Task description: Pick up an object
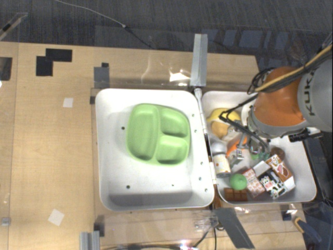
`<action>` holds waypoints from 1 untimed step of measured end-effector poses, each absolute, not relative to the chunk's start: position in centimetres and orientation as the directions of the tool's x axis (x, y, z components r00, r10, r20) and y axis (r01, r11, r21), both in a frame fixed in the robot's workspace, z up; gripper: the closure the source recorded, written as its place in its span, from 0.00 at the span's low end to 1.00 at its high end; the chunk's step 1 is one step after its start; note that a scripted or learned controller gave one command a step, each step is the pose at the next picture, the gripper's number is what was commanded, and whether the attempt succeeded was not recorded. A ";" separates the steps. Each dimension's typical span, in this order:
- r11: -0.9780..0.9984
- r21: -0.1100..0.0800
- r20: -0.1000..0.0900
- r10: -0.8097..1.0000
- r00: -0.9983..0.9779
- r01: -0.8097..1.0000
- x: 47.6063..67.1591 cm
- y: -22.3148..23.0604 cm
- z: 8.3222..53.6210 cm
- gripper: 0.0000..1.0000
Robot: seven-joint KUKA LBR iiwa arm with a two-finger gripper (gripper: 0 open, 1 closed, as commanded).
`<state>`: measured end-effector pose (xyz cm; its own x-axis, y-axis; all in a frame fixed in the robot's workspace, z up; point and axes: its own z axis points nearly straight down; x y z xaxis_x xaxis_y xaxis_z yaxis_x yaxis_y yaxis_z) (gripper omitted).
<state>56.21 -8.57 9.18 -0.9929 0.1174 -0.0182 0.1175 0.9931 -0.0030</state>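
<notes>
Green and round, a small ball [238, 181] sits close to the near wall of the right bin [307, 191], with a brown chocolate-like block [235, 195] just beside it toward the near edge and a cluster of small printed packets [268, 178] to its right. A little farther in, a small white bottle with an orange label [221, 163] lies against the divider, its long axis running roughly near to far. Above this clutter hangs the gripper [248, 146], below the arm's orange band [276, 100]; whether it stands wide or narrow cannot be told from this angle, and nothing is seen caught in it. From the gripper, the ball lies toward the near edge and slightly left, the bottle to the left, the packets toward the near edge and right. Farther back, a yellow banana-like item [222, 117] lies in the bin's far left corner, partly under the cables. The left bin [112, 191] holds a green divided tray [157, 133], well apart from the gripper. The likeliest pick is judged to be something directly under it in the right bin.
</notes>
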 end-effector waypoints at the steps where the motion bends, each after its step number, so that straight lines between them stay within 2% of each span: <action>1: 0.970 0.002 -0.025 0.243 -0.970 0.243 54.7 -8.9 9.2 0.00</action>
